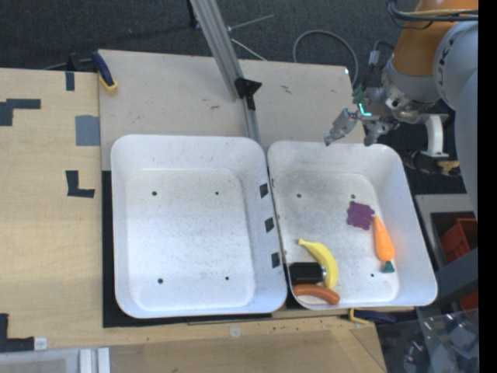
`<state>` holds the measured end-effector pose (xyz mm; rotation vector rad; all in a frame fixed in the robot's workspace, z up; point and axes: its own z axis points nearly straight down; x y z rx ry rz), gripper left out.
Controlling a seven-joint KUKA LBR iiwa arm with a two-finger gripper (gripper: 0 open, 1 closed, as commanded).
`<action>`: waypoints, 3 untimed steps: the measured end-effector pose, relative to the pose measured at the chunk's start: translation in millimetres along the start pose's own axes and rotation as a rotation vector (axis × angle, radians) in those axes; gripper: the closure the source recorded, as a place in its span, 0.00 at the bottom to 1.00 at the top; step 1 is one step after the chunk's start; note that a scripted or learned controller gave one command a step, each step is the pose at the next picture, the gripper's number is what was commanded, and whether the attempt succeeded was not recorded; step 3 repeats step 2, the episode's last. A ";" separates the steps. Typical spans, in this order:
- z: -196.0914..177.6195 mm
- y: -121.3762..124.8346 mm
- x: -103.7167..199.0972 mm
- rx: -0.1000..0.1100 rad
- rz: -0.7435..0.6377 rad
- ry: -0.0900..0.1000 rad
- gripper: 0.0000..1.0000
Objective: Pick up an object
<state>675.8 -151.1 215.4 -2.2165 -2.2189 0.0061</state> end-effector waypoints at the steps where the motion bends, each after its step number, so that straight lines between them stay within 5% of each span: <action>1: -3.2 1.0 -0.1 -0.005 -0.001 -0.002 0.00; 2: 60.2 5.0 -0.9 0.001 -0.001 -0.001 0.00; 3: 60.2 5.0 -0.9 0.001 -0.001 -0.001 0.00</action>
